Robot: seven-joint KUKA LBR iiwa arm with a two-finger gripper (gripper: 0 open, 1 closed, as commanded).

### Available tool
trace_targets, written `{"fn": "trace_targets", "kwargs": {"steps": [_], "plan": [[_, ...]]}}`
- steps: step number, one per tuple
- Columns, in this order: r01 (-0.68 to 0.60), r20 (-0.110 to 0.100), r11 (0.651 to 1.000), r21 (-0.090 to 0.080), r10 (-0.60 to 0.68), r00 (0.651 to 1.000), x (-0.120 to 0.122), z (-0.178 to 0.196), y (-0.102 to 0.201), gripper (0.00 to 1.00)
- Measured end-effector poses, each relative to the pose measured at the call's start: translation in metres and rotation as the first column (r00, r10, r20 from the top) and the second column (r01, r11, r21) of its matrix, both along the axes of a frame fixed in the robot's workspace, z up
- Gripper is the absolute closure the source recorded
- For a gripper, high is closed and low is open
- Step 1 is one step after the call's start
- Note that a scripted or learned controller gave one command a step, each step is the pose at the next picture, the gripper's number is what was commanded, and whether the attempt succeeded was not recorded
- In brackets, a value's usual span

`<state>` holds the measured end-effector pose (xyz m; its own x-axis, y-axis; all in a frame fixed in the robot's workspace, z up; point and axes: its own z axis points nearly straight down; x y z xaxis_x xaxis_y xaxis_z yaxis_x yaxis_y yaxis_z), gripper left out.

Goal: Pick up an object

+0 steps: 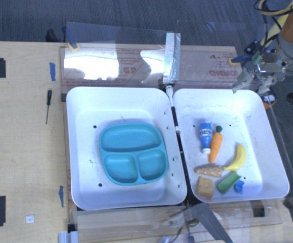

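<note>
Nearest the camera, along the front wall of the right bin (275,178), lie a tan cracker-like square (205,186), a green pickle-shaped piece (227,181) and a small blue block (239,187), the last two touching. Just behind them rests a grainy bar (209,170), then a banana (237,157), a carrot (215,144) and a blue-and-white tube (205,135) lying side by side with the carrot. The left bin (80,135) holds a teal divided plate (133,152). My pincer (260,80) hangs above the far right corner of the right bin, well apart from every one of these things and holding none; from this slant I cannot tell how it is set. I judge that I am at the very start: choosing a target and moving in over it. The banana looks the best choice to me, since it lies with bare bin floor on its right side and curves away from the carrot, so I can straddle its narrow middle. I should turn my wrist so I close across its width, come straight down, and stop short of the floor. The crowded front cluster risks catching two things at once, and the tube beside the carrot leaves little room between them.
</note>
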<state>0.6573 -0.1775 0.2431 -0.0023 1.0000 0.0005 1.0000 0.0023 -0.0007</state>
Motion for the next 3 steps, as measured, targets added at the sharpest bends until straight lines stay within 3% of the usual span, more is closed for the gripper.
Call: {"fn": "trace_targets", "kwargs": {"steps": [1,2,3], "plan": [[-0.108,-0.011,0.994,0.004,0.108,0.994,-0.029,-0.149,0.029,0.00],[-0.073,0.006,0.997,0.000,0.073,0.997,-0.051,-0.156,0.080,0.00],[-0.070,0.014,0.998,-0.002,0.070,0.997,-0.049,-0.143,0.078,1.00]]}}
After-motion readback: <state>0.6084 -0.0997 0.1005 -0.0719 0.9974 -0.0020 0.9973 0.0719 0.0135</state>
